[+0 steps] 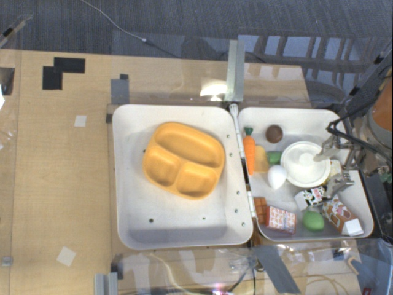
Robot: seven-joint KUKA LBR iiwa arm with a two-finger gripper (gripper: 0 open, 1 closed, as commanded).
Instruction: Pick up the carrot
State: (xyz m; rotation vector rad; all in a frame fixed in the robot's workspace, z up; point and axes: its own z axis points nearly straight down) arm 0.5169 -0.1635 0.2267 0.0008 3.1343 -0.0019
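Pale wooden bench (pixel 55 183) with two white bins (pixel 132 226) (pixel 362 226) side by side.

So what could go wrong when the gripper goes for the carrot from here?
1. The carrot lies against the right bin's left wall, so one finger may hit the wall.
2. The gripper is at the bin's far right, with the white bowl between it and the carrot; a low approach could knock the bowl.
3. A yellow item touches the carrot and might get grabbed too.
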